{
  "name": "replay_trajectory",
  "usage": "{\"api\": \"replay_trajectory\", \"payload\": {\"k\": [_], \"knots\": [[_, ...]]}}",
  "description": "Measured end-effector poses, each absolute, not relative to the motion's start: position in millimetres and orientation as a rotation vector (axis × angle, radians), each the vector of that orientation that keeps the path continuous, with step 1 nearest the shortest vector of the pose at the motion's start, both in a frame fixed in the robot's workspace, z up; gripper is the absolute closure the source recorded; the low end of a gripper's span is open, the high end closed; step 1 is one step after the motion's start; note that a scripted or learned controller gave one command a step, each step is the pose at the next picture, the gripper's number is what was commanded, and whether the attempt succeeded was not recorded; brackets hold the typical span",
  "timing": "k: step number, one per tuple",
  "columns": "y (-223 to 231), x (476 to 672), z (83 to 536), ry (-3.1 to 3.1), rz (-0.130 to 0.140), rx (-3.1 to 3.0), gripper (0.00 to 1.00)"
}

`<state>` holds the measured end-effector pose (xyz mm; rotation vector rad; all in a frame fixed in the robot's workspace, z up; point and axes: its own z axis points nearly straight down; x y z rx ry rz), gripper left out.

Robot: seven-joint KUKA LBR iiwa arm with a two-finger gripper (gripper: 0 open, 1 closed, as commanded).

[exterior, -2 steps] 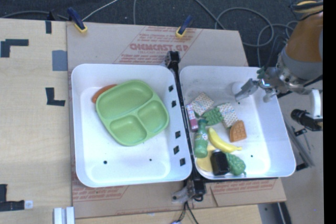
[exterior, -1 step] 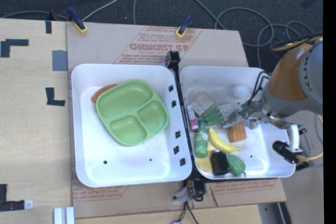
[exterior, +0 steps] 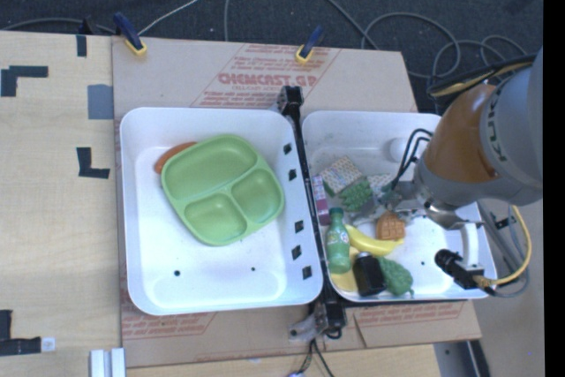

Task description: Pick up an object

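Banana (exterior: 371, 242), yellow, curved, beside green bottle (exterior: 337, 240)

bench (exterior: 53, 216) bears cardboard sheet (exterior: 256, 75) under two white bins (exterior: 141, 216).

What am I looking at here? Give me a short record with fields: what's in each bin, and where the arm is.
left bin: green divided plate lying over an orange item
right bin: green bottle, banana, black item, leafy green toy, small orange item
arm: reaching over the right bin
tool: low among the clutter, beside the small orange item
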<state>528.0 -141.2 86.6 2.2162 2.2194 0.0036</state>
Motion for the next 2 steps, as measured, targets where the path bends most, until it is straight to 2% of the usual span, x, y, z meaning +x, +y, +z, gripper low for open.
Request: {"api": "replay_trajectory", "payload": {"k": [1, 2], "knots": [[-142, 528.0, 96, 2.218, 0.002, 2.216, 1.00], [-35, 565.2, 184, 2.225, 0.001, 2.220, 1.00]]}}
